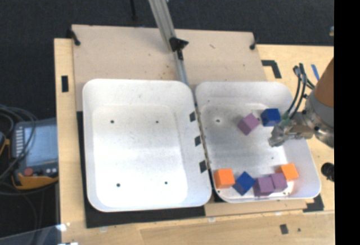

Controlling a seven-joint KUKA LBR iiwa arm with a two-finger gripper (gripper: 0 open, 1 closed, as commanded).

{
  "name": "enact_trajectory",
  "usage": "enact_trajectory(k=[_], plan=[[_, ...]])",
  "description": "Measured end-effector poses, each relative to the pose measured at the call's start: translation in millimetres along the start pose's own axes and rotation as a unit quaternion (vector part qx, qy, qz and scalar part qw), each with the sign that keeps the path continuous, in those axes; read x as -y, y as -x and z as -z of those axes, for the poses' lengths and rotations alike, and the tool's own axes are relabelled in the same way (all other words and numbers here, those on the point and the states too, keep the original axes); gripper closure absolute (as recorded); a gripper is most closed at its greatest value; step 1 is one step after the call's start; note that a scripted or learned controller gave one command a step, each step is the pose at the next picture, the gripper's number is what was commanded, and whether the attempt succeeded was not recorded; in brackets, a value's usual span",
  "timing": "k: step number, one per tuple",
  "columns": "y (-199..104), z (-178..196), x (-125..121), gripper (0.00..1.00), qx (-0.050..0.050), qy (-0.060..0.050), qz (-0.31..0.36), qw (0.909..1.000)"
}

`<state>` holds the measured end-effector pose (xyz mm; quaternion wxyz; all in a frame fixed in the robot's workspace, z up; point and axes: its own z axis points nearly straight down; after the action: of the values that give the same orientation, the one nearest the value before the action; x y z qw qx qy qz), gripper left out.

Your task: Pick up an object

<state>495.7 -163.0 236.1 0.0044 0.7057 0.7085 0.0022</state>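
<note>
Camera view: fingers (277, 138) — spread unclear, cannot tell — hang just beside blue cube (270, 116).

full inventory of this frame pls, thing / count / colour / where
bins: 2, white, side by side on the bench; left bin, right bin
purple blocks: 3, all in the right bin; one mid-bin, two at the near edge
blue blocks: 2, right bin; one beside the mid-bin purple block, one at the near edge
orange blocks: 2, right bin; near-left corner, near-right corner
bench: 1, light wood
metal rail: 1, silver, slanting from the top down to between the bins
handheld pendant: 1, grey with screen, left of the bench
arm: 1, grey with orange band, at the right edge
gripper: 1, over the right bin's right side
</note>
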Motion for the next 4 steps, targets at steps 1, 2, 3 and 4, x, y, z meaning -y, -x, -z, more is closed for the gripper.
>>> enact_trajectory(k=[1,2,3,4], plan=[[0.7,17.9,-1.4,1.0,-0.001,-0.003,0.001,1.0],[-50.1,5.9,-9.4,1.0,-0.002,-0.004,0.001,1.0],[-100.4,15.5,-13.4,1.0,-0.002,-0.003,0.002,1.0],[-153.0,4.3,-13.4,1.0,-0.002,-0.005,0.001,1.0]])
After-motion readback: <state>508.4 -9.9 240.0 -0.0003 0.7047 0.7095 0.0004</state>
